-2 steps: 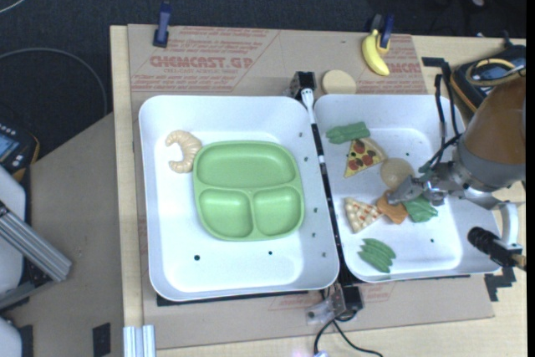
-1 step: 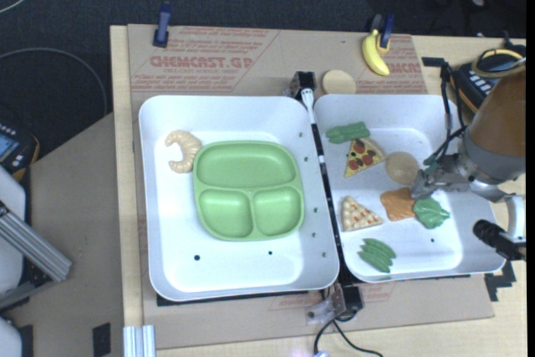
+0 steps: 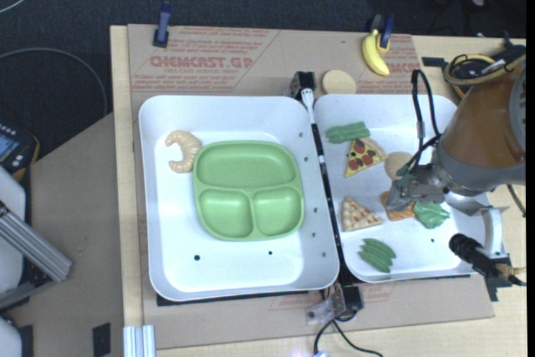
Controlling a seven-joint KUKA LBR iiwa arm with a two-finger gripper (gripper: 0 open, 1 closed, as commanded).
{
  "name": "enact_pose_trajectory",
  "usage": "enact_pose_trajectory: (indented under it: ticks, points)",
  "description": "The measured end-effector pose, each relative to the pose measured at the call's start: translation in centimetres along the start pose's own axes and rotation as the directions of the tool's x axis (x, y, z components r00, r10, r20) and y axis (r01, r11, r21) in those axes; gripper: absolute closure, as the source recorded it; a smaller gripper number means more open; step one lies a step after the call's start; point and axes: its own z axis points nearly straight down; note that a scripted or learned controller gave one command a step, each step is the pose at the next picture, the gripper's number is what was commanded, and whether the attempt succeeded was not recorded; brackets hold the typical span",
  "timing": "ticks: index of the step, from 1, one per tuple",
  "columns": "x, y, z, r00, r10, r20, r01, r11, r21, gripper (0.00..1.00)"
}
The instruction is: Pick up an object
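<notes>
My gripper (image 3: 405, 196) is low in the right bin (image 3: 435, 259), near its middle, directly over a small orange piece (image 3: 399, 212) that pokes out beneath it. A green leafy toy (image 3: 431, 214) lies just to its right. A pizza slice (image 3: 359, 215) rests to its left, and a tan round piece (image 3: 396, 164) sits just behind it. Farther back lie a second pizza slice (image 3: 362, 156) and a long green vegetable (image 3: 347, 132). A green pea pod (image 3: 377, 253) lies near the bin's front.
The left bin (image 3: 159, 205) holds a green divided plate (image 3: 248, 188) and a croissant (image 3: 183, 150). A banana (image 3: 375, 54) and a tan disc (image 3: 338, 82) lie on the board behind the bins. Cables hang beside the arm on the right.
</notes>
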Motion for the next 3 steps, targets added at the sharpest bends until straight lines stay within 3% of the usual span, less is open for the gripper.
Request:
enact_pose_trajectory:
  ticks: [1, 2, 3]
  points:
    - [4.2, -2.1, -5.8, 1.000, 0.001, 0.004, -0.001, 1.000, -0.007, 1.00]
    - [8.2, -1.8, -22.2, 1.000, -0.002, 0.004, 0.002, 1.000, -0.023, 1.00]
    - [13.0, -2.2, -24.2, 1.000, -0.001, 0.004, 0.001, 1.000, -0.008, 1.00]
